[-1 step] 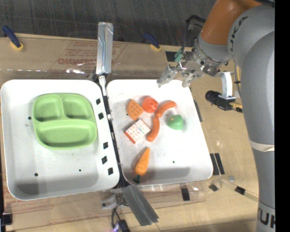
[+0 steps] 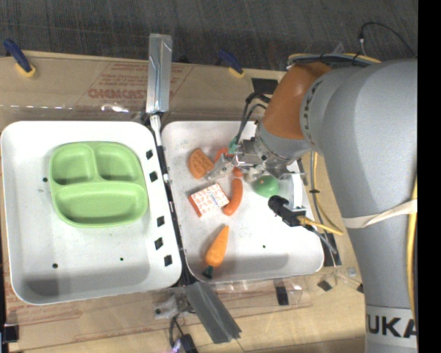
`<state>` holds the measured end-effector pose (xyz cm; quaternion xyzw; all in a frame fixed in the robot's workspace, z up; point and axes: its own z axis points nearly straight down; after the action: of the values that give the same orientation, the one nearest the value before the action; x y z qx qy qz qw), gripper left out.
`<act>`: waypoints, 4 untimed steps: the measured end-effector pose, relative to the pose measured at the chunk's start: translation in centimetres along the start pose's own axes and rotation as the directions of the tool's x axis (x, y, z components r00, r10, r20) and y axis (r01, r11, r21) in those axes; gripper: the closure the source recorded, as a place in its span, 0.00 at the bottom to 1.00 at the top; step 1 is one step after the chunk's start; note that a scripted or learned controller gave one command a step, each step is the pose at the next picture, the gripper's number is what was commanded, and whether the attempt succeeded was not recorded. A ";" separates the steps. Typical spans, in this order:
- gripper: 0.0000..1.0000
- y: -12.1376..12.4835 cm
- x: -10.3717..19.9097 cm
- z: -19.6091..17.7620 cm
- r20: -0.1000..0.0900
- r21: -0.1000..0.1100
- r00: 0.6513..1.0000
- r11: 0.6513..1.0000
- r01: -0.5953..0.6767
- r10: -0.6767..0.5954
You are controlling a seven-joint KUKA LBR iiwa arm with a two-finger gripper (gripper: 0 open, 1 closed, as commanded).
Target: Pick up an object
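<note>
My gripper (image 2: 234, 160) is low in the right bin (image 2: 279, 252), near its back middle. An orange ridged piece (image 2: 199, 162) lies just to its left. A red-orange sausage shape (image 2: 235, 196) lies directly in front of it, its top end right at the gripper. A small red and white patterned box (image 2: 209, 199) rests beside the sausage on the left. A carrot (image 2: 217, 245) lies near the bin's front. A green round object (image 2: 264, 187) sits partly under the wrist, on the gripper's right.
The left bin (image 2: 29, 263) bears a green divided plate (image 2: 98, 182). A metal divider (image 2: 159, 79) runs between the bins at the back. The grey arm covers the right bin's right side, and a black part (image 2: 281, 207) sticks out below the wrist.
</note>
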<state>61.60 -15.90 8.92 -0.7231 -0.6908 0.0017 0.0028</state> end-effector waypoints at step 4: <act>1.00 1.8 4.3 -11.0 0.001 -0.002 0.998 0.998 0.063 -0.063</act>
<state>63.64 -11.67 19.88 -0.7009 -0.7132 0.0013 0.0015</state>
